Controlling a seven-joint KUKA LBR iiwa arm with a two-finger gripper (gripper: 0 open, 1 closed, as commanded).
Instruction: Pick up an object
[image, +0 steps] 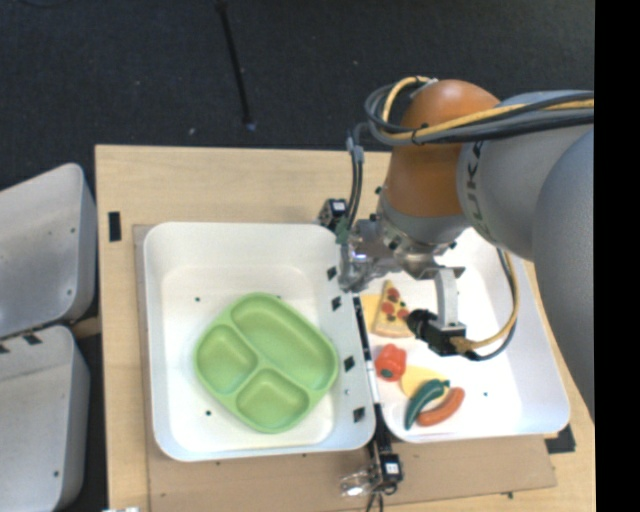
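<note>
Right-hand bin: over the shallow white right bin (520, 400) I see my gripper (400, 268), low under the orange wrist band and mostly hidden by the arm's own bulk.

Nearest object: a flat yellow toy pizza slice with red and dark toppings (389, 310) lies just below the gripper in my view, near the bin's left wall. I cannot tell whether the two are touching.

Other objects: a small red toy pepper (390, 361) sits just below the slice. Beside it lies a yellow wedge-shaped toy (420, 380), and against that a green toy chilli (424, 401) and an orange-red toy sausage (445, 406), the last two lying side by side at a slant.

In the way: a black fitting with a yellow cable (440, 335) hangs from the arm just right of the pizza slice. The raised divider between the two bins runs close along the slice's left edge.

Left-hand bin: the shallow white left bin (170, 260) holds a light green three-compartment plastic plate (265, 362), well apart from the gripper.

Worktop: the pale wooden worktop (200, 165) carries both bins.

Gripper state: I cannot tell how far it is open, and I see nothing held in it.
</note>
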